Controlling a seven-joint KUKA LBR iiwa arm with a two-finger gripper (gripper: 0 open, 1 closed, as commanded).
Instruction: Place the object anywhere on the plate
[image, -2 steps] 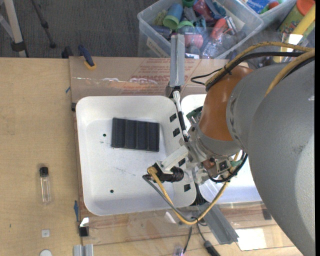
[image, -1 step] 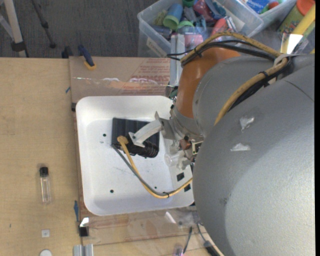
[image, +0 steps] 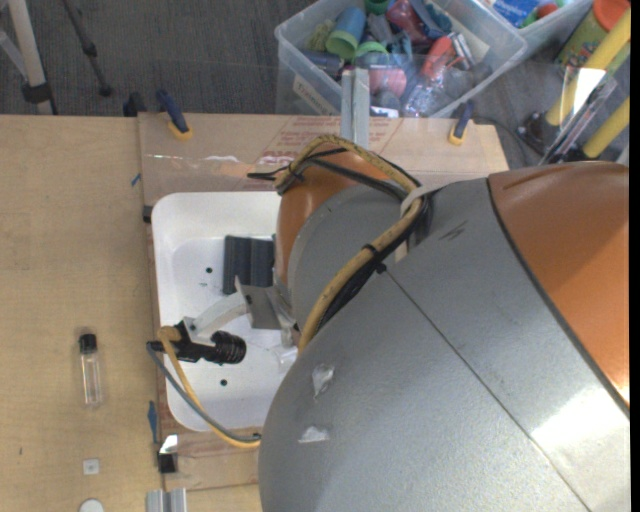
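Observation:
My grey arm (image: 450, 340), with its orange band (image: 580, 250), covers most of the view and hides much of the bins. Its gripper end (image: 250, 265), a dark grey block, hangs low over the left white bin (image: 175, 235), near that bin's middle. A white bracket (image: 215, 318) and a black cylinder (image: 222, 349) with a yellow cable (image: 190, 400) stick out from the wrist toward the bin's left wall. Two small dark specks lie on the bin floor (image: 205, 285).
A small clear vial (image: 90, 368) lies on the wooden bench left of the bin. A clear tub of colourful toys (image: 400, 45) stands behind the bench. Blue clamps (image: 175, 115) hold the cardboard sheet at the back.

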